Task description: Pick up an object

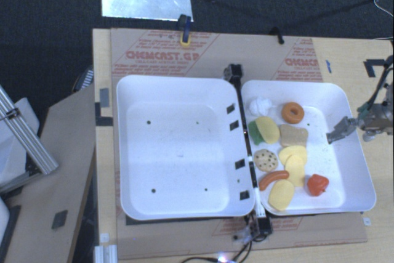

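My gripper (pixel 338 130) hangs at the right bin's (pixel 354 191) right side; I cannot tell its state. The toy food sits to its left: red pepper (pixel 317 184) nearest, donut (pixel 293 113) farther back.

The worktop (pixel 101 151) carries a brown printed sheet (pixel 163 52). On the sheet two shallow white bins sit side by side, touching: the left bin (pixel 178 148) and the right bin (pixel 351 182).
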`<state>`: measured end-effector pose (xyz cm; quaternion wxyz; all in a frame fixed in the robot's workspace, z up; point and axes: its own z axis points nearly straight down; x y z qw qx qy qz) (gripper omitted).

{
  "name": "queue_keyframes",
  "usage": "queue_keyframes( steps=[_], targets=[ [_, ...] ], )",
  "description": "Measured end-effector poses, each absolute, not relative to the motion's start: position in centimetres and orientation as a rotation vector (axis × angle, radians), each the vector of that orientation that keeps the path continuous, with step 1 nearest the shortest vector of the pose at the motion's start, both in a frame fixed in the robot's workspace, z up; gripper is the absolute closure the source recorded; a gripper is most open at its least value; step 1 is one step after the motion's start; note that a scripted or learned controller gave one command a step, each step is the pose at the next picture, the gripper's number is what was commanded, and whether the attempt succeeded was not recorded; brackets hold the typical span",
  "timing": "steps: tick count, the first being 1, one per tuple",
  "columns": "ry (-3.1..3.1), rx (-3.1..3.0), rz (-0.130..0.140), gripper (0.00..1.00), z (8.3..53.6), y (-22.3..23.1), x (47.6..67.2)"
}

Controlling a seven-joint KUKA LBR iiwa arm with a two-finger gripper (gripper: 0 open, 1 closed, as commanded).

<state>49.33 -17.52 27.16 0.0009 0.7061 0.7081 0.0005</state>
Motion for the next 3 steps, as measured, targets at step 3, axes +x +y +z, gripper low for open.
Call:
queue_keyframes(
  steps=[3],
  targets=[
    [2.231, 2.200, 0.016, 0.00, 19.1, -3.0, 59.7]
  ],
)
